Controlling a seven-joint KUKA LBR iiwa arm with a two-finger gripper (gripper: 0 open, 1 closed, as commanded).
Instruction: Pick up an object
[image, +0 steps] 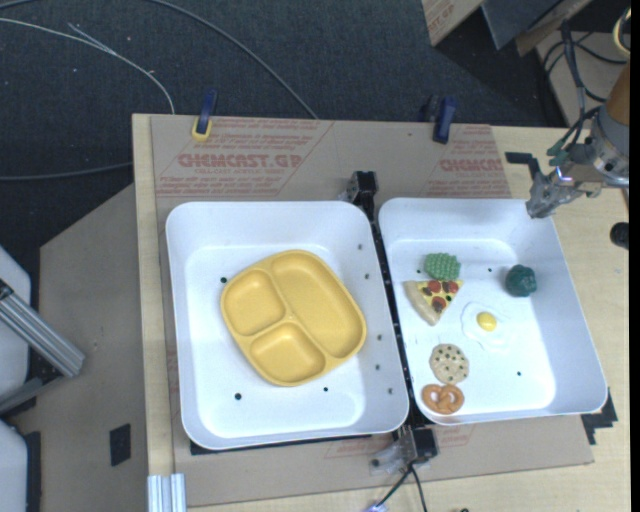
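Plastic toy food: six small pieces in the right bin (575, 330), likely light and stiff.
Candidate: green ball (520, 281), alone near the far wall; may roll, so pinch across its middle.
Flat pieces: fried egg (485, 322), cookie (449, 362); little edge to grip.
Gripper (545, 200): over the bin's far corner, fingers apart, nothing between.

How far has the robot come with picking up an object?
Nothing looks picked yet. The gripper is above the far corner of the right bin, with nothing visible between its fingers. All toy foods lie in that bin: broccoli, pizza slice, fried egg, cookie, pretzel, dark green ball. Approach, grasp and lift are all left.
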